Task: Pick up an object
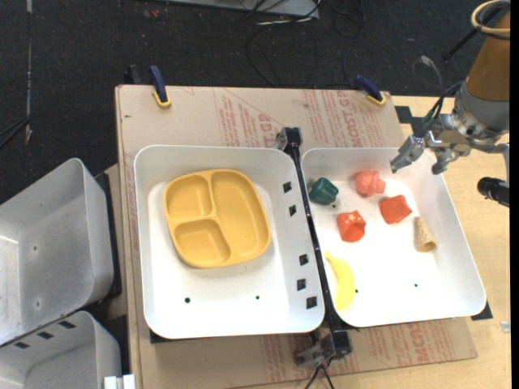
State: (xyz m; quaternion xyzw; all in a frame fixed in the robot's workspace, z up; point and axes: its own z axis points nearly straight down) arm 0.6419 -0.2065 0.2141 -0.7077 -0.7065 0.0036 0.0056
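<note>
Camera view: end effector (422,157) is seen hovering at the far right corner of the right bin (454,294), fingers spread wide, nothing held between them. No object has been lifted yet.

Candidates are all in the right bin: pink lump (369,183) near the far edge, nearest to the end effector; red block (395,209) just beyond it toward the middle; red cup-like piece (351,226) mid-bin; green piece (323,190) by the divider edge; tan cone (423,234) near the right edge; banana (341,280) at the near left corner. A yellow plate (216,216) is seen in the left bin (154,298).

Judgement: pink lump or red block is best targeted, since travel is short and both sit apart from neighbours. Fingers should be centred over the object before descent, with the opening kept wide until the pads straddle it. Cone and banana are better avoided: low profile, close to walls, likely to be clipped or slipped.
</note>
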